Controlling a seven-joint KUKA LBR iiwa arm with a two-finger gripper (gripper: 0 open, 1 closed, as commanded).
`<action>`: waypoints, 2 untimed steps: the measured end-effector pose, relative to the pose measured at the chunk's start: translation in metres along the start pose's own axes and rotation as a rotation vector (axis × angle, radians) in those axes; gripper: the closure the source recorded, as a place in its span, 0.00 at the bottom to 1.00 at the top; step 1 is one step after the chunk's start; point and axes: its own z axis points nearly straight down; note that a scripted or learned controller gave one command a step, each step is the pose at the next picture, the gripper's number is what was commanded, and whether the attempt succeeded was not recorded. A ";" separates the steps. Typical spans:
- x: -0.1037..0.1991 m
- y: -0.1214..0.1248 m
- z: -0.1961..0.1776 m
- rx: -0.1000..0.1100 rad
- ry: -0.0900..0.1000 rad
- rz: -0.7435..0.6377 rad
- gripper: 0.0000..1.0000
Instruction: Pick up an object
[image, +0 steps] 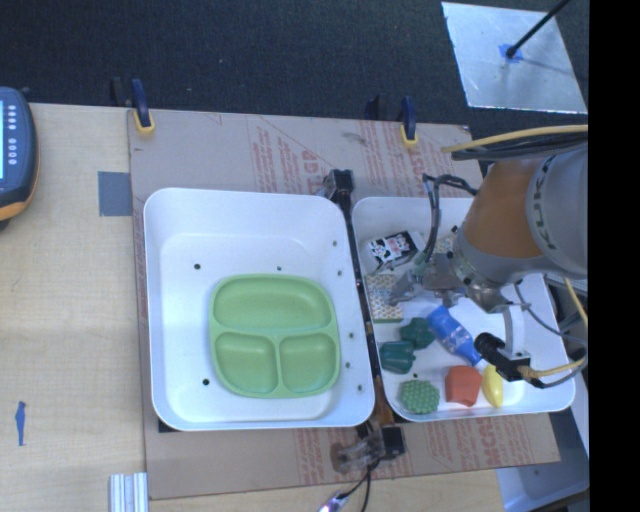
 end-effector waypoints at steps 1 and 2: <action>-0.036 0.061 -0.002 -0.003 -0.002 -0.005 0.00; -0.034 0.085 0.003 0.053 0.008 0.007 0.00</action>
